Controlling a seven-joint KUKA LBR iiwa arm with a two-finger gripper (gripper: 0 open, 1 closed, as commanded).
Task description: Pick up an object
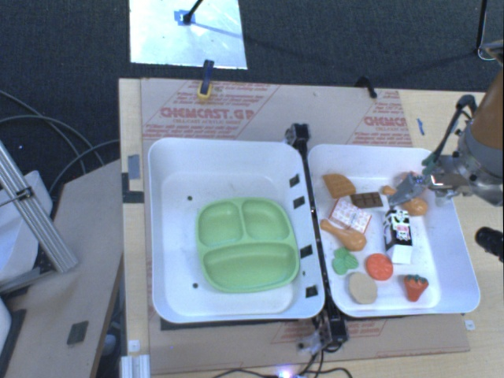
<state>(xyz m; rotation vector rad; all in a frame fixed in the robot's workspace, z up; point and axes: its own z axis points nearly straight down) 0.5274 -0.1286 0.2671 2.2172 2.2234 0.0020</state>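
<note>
The right bin holds several toy foods. Among them are a tan bread piece, a brown chocolate bar, a pink checked wafer, a drumstick and a black-and-white carton. Toward the front lie a green vegetable, a red tomato, a beige cookie and a strawberry. My gripper hangs low over the bin's back right part, just above a small orange piece and behind the carton. Nothing is visibly held in it.
The left bin holds a green divided plate. A black clip strip runs along the wall between the two bins. Both bins rest on a cardboard sheet. The arm comes in over the right bin's far right rim.
</note>
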